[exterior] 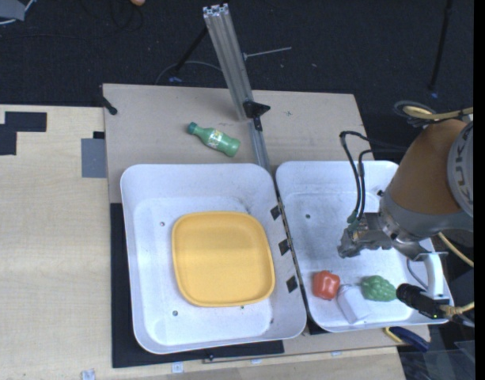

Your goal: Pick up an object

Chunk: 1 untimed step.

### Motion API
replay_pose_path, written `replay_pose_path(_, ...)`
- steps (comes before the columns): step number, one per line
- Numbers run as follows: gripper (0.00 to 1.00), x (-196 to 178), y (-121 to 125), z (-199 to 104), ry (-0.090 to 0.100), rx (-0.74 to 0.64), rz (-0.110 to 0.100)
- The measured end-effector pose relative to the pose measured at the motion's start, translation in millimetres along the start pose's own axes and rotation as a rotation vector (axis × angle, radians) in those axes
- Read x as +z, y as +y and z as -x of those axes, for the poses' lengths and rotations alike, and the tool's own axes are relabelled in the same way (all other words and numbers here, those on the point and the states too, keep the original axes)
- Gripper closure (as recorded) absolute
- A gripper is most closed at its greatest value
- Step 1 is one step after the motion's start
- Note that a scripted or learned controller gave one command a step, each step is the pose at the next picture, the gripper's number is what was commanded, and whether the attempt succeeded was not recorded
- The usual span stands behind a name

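Two shallow white bins side by side on the table (187, 113). In the left bin (143, 188), a yellow square plate (223, 258) lying flat near the middle. In the right bin (321, 192), three things grouped near the front edge: a red pepper-like toy (326, 284), just beside it a small white block (352, 304), and touching that block's right a green leafy toy (377, 288). Above the right bin, reaching in from the right, the grey arm with its orange band (428, 172); gripper (352, 244) low over the bin floor, a little behind the red toy and the green one, apart from both. Jaws dark and small from this angle, cannot tell whether apart or together; nothing seen between them. Behind the bins on the bare table, a green bottle (214, 139) on its side, beside a slanted aluminium rail (233, 50).
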<state>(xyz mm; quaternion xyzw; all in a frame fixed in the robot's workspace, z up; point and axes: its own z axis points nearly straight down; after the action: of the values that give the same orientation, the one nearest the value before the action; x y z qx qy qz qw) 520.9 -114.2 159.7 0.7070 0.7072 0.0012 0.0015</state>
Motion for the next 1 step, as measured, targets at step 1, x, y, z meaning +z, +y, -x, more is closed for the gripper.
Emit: replay_pose_path(1,1.00,-47.5,0.9,0.5,0.000,0.001,0.000)
